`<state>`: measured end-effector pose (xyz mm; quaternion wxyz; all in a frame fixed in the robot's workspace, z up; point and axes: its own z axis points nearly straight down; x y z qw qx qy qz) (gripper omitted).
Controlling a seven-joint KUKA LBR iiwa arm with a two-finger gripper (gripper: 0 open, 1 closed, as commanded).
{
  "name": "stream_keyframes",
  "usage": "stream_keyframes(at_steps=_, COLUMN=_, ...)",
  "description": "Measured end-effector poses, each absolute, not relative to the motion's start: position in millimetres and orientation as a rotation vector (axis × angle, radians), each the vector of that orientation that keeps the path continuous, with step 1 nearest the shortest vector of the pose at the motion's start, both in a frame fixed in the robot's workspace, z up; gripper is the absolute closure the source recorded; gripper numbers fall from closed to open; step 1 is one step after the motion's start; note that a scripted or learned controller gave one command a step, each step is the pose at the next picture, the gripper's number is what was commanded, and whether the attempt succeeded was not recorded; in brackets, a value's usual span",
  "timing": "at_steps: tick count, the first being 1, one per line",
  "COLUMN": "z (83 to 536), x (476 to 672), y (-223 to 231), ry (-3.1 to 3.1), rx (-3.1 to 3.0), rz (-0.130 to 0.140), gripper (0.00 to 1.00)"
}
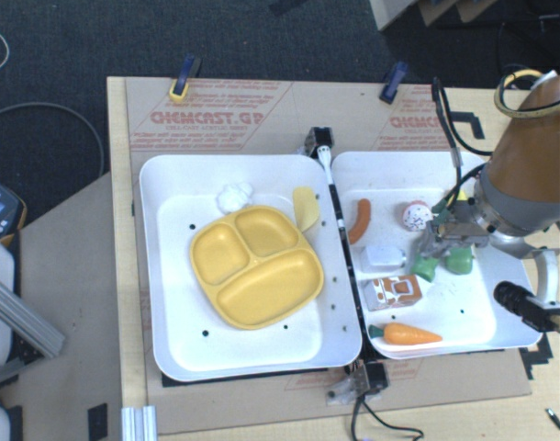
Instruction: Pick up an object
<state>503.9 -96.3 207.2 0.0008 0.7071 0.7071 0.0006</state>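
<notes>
My gripper [439,243] hangs low over the middle of the right bin [473,327], coming in from the right under the grey and orange arm. Right beneath and beside it lie two green pieces, one [425,268] at its left and another [460,262] at its right. A white speckled ball [415,216] sits just behind the gripper. Further left lie an orange-brown sausage [358,220] and a pale blue-white block [386,255]. A brown and white box [397,290] and a carrot [408,334] lie nearer the front.
The left bin [165,246] holds a yellow divided plate [255,265], a white crumpled lump [233,195] and a pale yellow slice [306,208]. A black divider clip [319,141] sits between the bins. A black part [523,303] juts over the right bin's front right.
</notes>
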Motion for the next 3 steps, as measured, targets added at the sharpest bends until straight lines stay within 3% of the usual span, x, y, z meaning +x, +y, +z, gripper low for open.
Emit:
stream_keyframes(at_steps=1, z=217.2, x=504.6, y=-96.2, ry=2.219, rx=2.219, rz=0.004, gripper=1.00)
stream_keyframes(at_steps=2, z=366.5, x=479.7, y=-3.2, ry=2.229, rx=2.200, rz=0.022, gripper=1.00)
stream_keyframes(at_steps=3, z=189.7, x=475.7, y=-45.9, ry=2.224, rx=2.236, rz=-0.020, gripper=1.00)
